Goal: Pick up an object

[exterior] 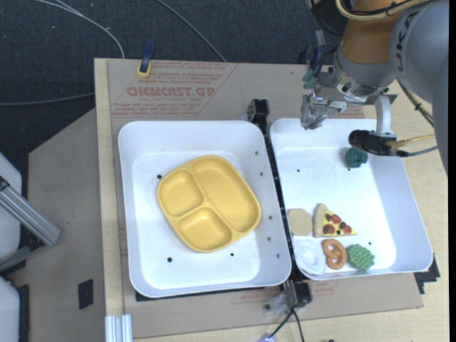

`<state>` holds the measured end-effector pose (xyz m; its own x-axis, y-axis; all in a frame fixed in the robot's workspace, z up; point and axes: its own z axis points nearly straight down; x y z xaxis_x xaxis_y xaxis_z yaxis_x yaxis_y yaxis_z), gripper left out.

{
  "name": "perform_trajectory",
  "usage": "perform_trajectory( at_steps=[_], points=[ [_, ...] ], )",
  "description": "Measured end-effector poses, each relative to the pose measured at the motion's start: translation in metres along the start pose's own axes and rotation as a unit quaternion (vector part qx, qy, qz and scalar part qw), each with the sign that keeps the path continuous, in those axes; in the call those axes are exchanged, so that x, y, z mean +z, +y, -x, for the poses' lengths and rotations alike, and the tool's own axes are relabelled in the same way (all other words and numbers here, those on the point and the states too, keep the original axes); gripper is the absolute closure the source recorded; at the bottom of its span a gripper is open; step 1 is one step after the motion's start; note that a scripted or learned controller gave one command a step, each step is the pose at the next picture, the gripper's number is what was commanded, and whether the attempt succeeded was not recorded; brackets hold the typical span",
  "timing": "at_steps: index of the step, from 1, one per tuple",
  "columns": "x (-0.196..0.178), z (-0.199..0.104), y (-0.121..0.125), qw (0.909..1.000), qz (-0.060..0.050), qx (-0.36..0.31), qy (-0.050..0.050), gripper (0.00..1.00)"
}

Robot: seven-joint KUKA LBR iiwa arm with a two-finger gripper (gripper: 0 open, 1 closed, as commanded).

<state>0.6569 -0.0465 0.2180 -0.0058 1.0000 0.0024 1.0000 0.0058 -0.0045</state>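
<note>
My gripper [311,120] hangs over the far left corner of the right bin [388,191], its two fingers close together with nothing between them. A small teal object [355,157] lies in that bin, to the right of the gripper and apart from it. Near the bin's front left corner lie a beige piece [300,221], a toy pizza slice [331,223], a pretzel [333,253] and a green leafy toy [360,256]. The left bin [135,191] holds a yellow divided plate [207,202].
A black clip [258,110] sits at the far end of the seam between the two bins. The arm's grey and orange wrist [374,34] looms above the right bin's far edge. A black part [370,142] with a cable sticks out near the teal object.
</note>
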Motion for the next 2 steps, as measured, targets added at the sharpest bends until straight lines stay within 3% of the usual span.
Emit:
perform_trajectory(
  at_steps=[1,2],
  points=[
    [0.010,-0.055,-0.017,1.0000,-0.001,0.000,0.000,1.00],
    [-0.006,-0.107,-0.034,1.0000,0.000,0.000,0.000,1.00]
  ],
)
